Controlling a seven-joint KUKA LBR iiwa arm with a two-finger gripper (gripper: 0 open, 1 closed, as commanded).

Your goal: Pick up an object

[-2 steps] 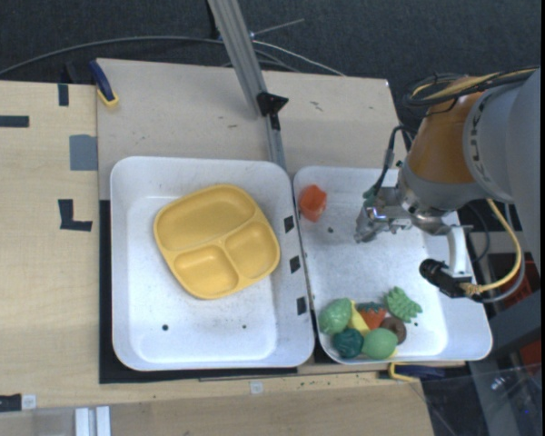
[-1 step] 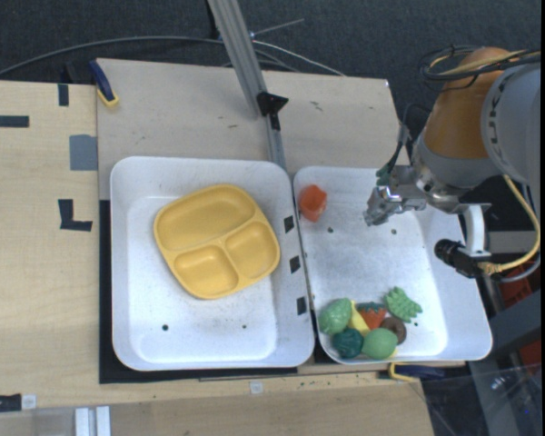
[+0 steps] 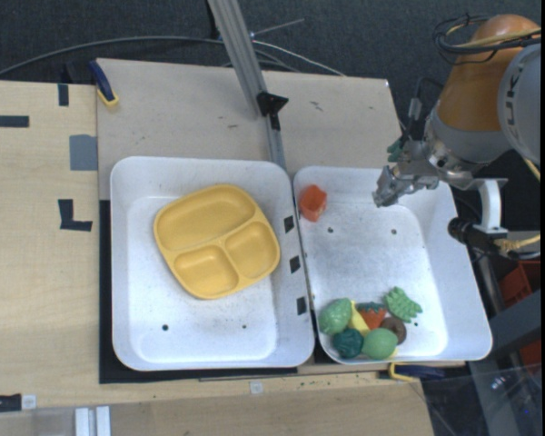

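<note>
Grey metal is what you see at the business end: the two-finger gripper (image 3: 387,193) hangs over the far right part of the right white bin (image 3: 436,271), its dark tip pointing down and left, with nothing visible between its jaws. You cannot tell from this slant whether it stands wide or narrow; the tip is a dark blur. Above it the grey arm with its orange band (image 3: 477,80) is cut off by the top right of the view.

Nearest to it, look at the small orange-red block (image 3: 312,202) in the far left corner of that same bin, just beside the wall shared with the other bin. It sits alone, well apart from the gripper.

At the near edge of the right bin you have a tight cluster of small toy pieces: a light green lumpy one (image 3: 336,315), a dark teal one (image 3: 349,342), a round green one (image 3: 379,343), a green leafy one (image 3: 403,302), and a red and yellow bit (image 3: 371,316) half buried among them. Their exact shapes are hard to make out.

In the left white bin (image 3: 145,334) lies a yellow plastic divided plate (image 3: 217,240) with three compartments.
</note>
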